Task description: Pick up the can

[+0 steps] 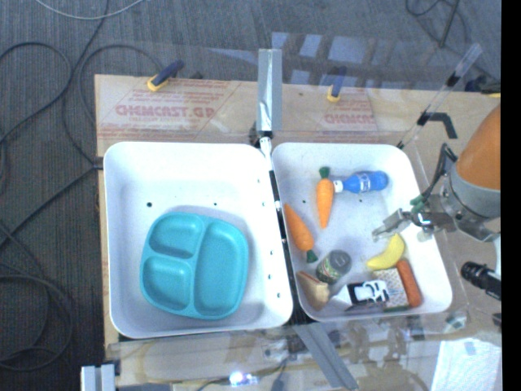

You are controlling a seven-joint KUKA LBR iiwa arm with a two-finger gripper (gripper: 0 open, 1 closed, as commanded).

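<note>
Can (333, 265) sat untouched in R bin (358, 155), gripper (396, 221) hung nearby.
Can stood at approx 6 o'clock of R bin, w/ an orange carrot (299, 229) at its 10 and a banana (388, 253) at its 3. Gripper hovered above bin floor at can's 2 o'clock, apart from it, fingers spread open, nothing between them. Teal tray (195, 263) lay in L bin (130, 177).
</note>
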